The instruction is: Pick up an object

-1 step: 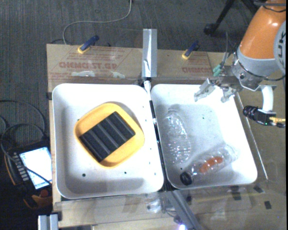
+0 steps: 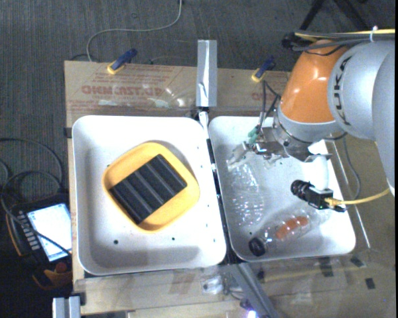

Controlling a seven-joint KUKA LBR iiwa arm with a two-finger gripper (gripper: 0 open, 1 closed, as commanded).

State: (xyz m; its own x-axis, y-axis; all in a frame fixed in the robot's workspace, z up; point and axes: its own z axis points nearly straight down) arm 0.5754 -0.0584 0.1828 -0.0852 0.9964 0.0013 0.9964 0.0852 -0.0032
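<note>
The arm (image 2: pixel 331 91) hangs over the right bin (image 2: pixel 345 240); whether its jaws hold anything I cannot tell. The clear bottles (image 2: pixel 249 191) lie unlifted, so the pick looks undone.

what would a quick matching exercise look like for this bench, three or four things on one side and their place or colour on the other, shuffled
Things:
1. yellow tray with the black ribbed insert
2. clear plastic bottle with a black cap
3. orange band on the arm
4. blue clamp

Places:
A. above the right bin's far side
B. on the brown board beyond the left bin
C. lying in the right bin, near its front edge
D. in the middle of the left bin

Pairs: 1-D, 2-C, 3-A, 4-B
</note>
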